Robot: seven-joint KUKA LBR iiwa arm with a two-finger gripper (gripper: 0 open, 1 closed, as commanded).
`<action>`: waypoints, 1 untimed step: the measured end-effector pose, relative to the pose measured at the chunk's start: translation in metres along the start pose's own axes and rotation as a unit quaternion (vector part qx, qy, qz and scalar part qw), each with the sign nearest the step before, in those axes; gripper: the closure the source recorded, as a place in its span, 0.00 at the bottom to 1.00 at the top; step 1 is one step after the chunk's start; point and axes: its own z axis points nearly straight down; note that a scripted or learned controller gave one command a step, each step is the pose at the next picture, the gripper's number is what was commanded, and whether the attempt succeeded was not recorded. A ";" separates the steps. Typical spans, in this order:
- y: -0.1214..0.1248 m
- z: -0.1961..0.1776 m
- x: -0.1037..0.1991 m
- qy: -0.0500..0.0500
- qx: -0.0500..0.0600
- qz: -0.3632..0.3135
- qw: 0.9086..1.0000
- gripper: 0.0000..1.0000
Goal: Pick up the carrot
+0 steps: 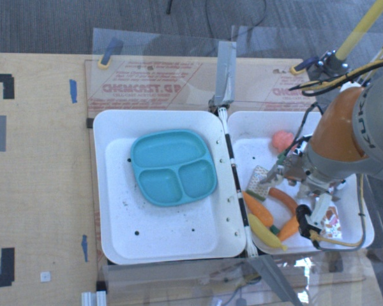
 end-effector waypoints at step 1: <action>-0.038 0.004 -0.045 -0.004 0.002 -0.179 0.984 0.00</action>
